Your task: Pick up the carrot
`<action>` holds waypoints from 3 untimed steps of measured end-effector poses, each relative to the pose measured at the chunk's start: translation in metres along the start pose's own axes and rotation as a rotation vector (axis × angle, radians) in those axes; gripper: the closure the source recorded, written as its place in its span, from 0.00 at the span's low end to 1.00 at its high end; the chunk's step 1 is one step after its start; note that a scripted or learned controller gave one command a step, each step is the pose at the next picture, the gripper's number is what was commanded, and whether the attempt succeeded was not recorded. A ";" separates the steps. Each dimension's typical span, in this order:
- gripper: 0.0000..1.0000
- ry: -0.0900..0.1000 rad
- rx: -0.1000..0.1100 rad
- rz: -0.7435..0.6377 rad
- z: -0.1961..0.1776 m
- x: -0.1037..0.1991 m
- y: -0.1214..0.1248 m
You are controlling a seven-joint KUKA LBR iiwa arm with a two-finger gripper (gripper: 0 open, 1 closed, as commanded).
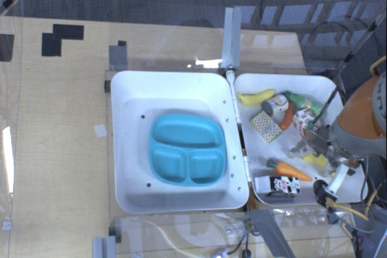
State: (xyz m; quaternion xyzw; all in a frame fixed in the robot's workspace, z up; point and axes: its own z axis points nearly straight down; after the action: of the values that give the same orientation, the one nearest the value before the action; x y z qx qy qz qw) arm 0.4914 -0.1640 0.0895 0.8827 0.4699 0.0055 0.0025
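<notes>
The carrot (289,169), orange with a green stub at its left end, lies flat near the front of the right bin (245,148). My gripper (309,145) hangs over the right side of that bin, just above and to the right of the carrot. It is apart from the carrot, and nothing shows in its grasp. The grey arm with its orange band (364,110) comes in from the right edge.
Around the carrot lie a yellow banana (255,96), a can (277,104), a checkered box (266,126), a green item (303,101), a red-and-white packet (302,121) and a black-and-white box (279,185). The left bin (127,130) holds a blue divided plate (187,149).
</notes>
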 end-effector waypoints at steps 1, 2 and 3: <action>0.00 -0.001 -0.006 0.061 -0.001 0.038 -0.025; 0.00 -0.002 0.000 0.429 0.001 0.052 0.011; 0.00 0.000 -0.004 0.543 0.000 0.023 -0.015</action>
State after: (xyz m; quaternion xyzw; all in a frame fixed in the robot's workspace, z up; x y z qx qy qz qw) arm 0.4918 -0.1362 0.0897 0.9763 0.2162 0.0070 0.0027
